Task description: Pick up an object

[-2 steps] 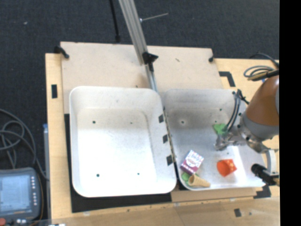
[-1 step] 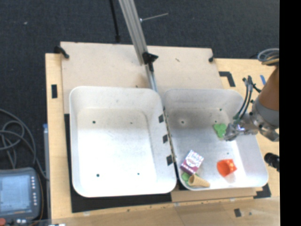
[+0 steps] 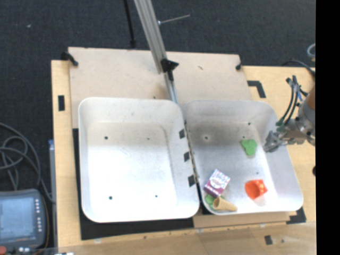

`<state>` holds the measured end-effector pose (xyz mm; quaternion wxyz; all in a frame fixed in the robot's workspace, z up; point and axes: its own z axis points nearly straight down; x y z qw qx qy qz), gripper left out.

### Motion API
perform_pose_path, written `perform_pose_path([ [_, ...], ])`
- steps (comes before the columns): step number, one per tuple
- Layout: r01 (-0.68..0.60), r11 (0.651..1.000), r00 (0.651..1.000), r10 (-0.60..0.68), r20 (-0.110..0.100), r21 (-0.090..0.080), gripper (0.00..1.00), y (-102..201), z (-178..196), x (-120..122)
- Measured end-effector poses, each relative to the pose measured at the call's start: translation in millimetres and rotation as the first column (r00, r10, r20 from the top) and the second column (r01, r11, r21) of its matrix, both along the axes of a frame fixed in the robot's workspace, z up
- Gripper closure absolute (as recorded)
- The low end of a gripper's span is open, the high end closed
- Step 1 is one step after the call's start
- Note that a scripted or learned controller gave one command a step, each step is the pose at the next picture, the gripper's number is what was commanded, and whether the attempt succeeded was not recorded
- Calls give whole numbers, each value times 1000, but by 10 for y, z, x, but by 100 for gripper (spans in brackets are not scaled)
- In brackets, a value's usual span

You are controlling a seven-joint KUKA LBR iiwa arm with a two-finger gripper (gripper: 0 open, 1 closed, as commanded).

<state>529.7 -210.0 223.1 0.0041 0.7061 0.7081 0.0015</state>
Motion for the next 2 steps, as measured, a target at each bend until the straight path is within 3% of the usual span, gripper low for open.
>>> perform_pose_path([
  [1, -1, 1000, 1000, 1, -1, 1, 100, -67, 452, 31],
  [2, -4, 1000, 1000, 4, -6, 3, 100, 484, 336, 187],
])
